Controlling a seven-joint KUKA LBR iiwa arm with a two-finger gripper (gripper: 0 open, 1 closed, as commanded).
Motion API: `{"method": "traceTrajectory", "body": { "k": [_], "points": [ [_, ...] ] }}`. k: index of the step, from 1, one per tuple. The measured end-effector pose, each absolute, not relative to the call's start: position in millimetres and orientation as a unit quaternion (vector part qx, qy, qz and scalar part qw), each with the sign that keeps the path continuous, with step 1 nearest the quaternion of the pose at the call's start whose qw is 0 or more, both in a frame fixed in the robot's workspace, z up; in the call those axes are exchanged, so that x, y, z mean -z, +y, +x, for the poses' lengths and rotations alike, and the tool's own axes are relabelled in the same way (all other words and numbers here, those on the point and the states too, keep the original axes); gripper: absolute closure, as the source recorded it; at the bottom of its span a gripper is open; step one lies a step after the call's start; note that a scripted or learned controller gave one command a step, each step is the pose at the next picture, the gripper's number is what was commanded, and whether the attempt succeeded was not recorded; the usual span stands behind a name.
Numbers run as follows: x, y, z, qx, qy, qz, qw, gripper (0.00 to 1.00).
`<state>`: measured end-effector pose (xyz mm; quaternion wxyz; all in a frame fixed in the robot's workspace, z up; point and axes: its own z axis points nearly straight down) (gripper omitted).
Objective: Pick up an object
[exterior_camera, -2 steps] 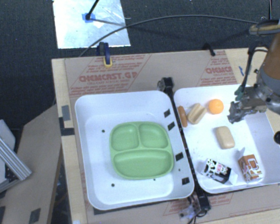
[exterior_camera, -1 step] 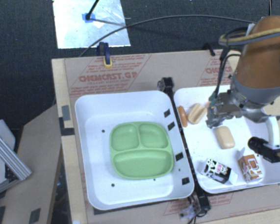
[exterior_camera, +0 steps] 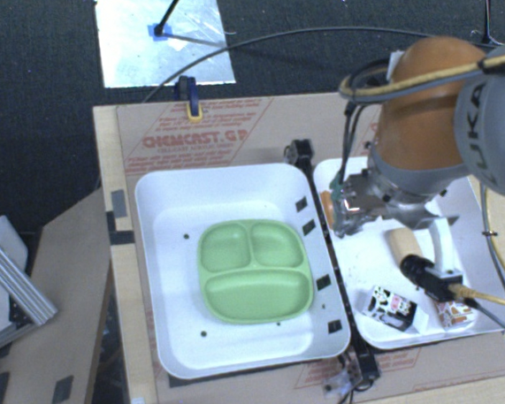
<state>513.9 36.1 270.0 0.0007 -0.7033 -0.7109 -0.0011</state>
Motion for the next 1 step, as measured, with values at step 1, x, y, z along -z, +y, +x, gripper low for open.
{"method": "traceTrajectory", "body": {
  "k": [1],
  "points": [
    [-258.6, 77.1, 524.3, 0.0009, -0.71, -0.704, 0.0, 1.0]
  ]
}}
